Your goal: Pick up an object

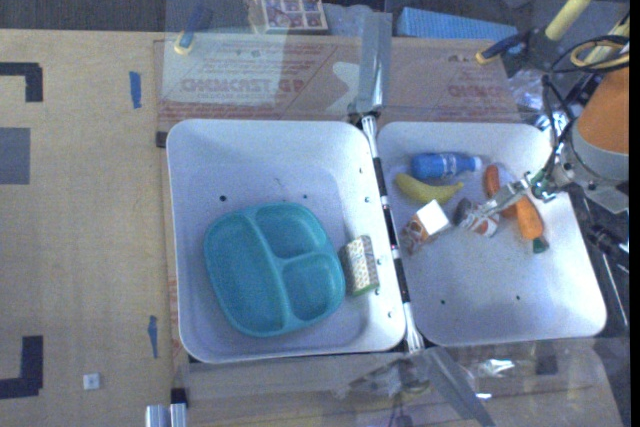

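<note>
I see the two white bins side by side on the bench: the left bin (200,165) and the right bin (520,305). The left bin holds a teal divided plate (273,267), lying flat toward its near side, with a small yellow-green sponge (360,265) just beside the plate's right edge, close to the bin's right wall.

The arm (605,130) comes in from the right, over the far right corner of the right bin. Its gripper (495,208) reaches leftward and down among the objects in the far half of that bin. I cannot tell whether the jaws are parted or closed, nor whether anything sits between them.

The graspable things cluster there: a blue bottle (445,163) lying on its side farthest back, a yellow banana (427,188) just in front of it, an orange carrot (530,220) to the right beside the gripper, and a small white and brown block (427,222) left of the gripper.
</note>
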{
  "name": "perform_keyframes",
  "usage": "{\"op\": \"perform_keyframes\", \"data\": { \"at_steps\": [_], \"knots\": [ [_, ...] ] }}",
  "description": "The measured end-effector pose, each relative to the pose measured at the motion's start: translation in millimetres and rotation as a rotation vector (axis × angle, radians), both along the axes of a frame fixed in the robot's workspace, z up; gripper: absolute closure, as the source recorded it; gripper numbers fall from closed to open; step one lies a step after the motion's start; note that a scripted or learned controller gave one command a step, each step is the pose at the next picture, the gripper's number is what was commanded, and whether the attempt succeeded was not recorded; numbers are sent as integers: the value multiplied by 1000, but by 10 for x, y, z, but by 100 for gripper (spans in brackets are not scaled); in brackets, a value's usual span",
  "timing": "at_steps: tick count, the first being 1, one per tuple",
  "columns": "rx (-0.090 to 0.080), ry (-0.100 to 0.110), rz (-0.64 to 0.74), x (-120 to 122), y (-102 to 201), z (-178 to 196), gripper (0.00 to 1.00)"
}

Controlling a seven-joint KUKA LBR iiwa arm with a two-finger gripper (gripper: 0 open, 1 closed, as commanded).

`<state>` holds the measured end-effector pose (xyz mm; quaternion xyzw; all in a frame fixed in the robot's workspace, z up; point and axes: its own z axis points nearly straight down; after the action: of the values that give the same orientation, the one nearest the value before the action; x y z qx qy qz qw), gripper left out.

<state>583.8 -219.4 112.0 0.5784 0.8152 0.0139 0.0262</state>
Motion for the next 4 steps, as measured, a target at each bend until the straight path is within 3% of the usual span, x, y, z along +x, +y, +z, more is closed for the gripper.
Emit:
{"op": "perform_keyframes", "data": {
  "at_steps": [1,3,4],
  "knots": [
    [2,7,-1,95,-21,-11,0],
    [1,5,8,56,-20,-10,0],
    [6,2,-61,62,-4,-14,0]
  ]
}}
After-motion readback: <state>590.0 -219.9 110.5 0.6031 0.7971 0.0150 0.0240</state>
